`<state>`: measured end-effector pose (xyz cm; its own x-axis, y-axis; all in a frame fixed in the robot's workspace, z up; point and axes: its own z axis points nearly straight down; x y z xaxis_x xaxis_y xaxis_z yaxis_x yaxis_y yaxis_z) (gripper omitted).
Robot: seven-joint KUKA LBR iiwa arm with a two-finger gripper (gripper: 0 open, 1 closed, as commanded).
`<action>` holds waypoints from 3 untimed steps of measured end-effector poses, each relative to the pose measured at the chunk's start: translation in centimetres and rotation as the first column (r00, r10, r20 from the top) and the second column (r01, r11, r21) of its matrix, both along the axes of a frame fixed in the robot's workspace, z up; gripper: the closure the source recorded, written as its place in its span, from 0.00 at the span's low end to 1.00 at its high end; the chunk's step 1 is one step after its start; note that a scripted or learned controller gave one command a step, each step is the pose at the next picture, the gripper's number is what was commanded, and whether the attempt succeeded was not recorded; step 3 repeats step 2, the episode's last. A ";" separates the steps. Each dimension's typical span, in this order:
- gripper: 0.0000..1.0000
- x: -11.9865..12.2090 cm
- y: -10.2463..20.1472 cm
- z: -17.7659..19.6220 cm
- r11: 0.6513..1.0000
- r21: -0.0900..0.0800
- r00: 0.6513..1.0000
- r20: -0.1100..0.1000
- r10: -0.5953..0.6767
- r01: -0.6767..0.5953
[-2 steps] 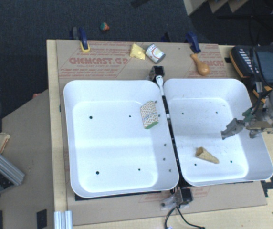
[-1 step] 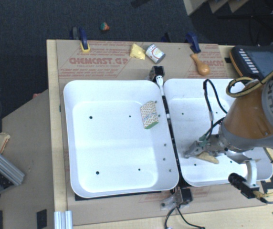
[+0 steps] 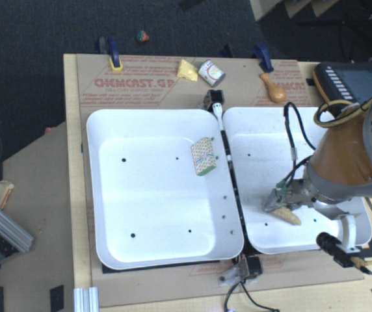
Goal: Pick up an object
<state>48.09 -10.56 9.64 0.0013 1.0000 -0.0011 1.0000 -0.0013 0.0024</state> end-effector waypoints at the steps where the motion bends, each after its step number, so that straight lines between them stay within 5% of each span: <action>1: 1.00 9.9 8.1 9.5 1.000 0.002 1.000 0.015 0.014 -0.014; 2: 1.00 16.2 15.7 13.7 1.000 0.003 1.000 0.009 0.010 -0.010; 3: 1.00 16.2 15.7 13.7 1.000 0.003 1.000 0.009 0.010 -0.010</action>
